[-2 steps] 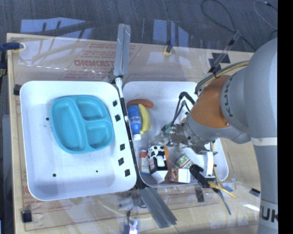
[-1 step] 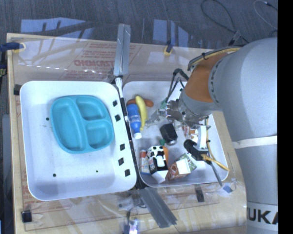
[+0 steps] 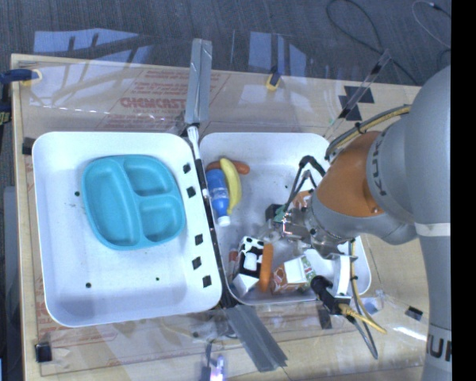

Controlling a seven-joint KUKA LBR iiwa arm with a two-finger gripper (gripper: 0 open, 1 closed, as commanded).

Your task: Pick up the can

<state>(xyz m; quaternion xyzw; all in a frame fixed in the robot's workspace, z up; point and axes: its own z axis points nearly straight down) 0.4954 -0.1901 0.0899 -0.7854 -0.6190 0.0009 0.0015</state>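
Hovering low in the right bin (image 3: 222, 145), the gripper (image 3: 289, 225) hid its grip, so I couldn't tell. One can (image 3: 284, 279) lay near the front wall; one tray (image 3: 135, 200) filled the left bin (image 3: 55, 213).

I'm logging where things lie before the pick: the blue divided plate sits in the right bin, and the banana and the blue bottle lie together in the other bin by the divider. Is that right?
Not quite. The camera view shows the blue divided plate in the left bin, not the right. The banana and the blue bottle do lie together by the divider, in the right bin.
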